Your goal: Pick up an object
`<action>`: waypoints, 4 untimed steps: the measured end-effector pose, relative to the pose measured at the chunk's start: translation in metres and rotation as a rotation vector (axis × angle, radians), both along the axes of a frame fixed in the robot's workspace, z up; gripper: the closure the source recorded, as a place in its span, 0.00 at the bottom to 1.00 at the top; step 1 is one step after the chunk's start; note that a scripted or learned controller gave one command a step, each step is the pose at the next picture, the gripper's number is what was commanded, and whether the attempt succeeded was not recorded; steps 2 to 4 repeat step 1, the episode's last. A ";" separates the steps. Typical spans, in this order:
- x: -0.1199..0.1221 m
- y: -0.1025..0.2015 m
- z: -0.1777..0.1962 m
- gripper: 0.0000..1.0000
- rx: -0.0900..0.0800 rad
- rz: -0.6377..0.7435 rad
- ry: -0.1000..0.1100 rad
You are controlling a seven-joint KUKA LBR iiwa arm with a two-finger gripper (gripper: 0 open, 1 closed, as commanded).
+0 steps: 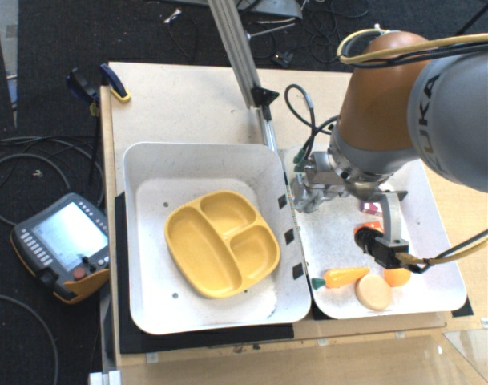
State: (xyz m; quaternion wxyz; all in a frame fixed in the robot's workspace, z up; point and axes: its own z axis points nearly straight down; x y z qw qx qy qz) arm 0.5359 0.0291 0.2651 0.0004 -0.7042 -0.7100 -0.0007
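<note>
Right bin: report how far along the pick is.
Done: nothing yet; the toy carrot and beige round piece lie in the right bin. In hand: the arm hangs over that bin. Left: grasp one and lift.

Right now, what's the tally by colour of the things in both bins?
Yellow: 1, divided plate, left bin
Orange: 2, carrot and orange piece, right bin
Beige: 1, round piece, right bin
Red: 1, red piece, partly hidden, right bin
Pink: 1, pink piece, partly hidden, right bin
Total: 6
</note>
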 end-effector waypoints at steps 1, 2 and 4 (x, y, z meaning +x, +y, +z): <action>0.012 0.051 -0.009 1.00 -0.001 0.000 0.000; 0.012 0.051 -0.009 1.00 -0.001 0.000 0.000; 0.012 0.051 -0.009 1.00 -0.001 0.000 0.000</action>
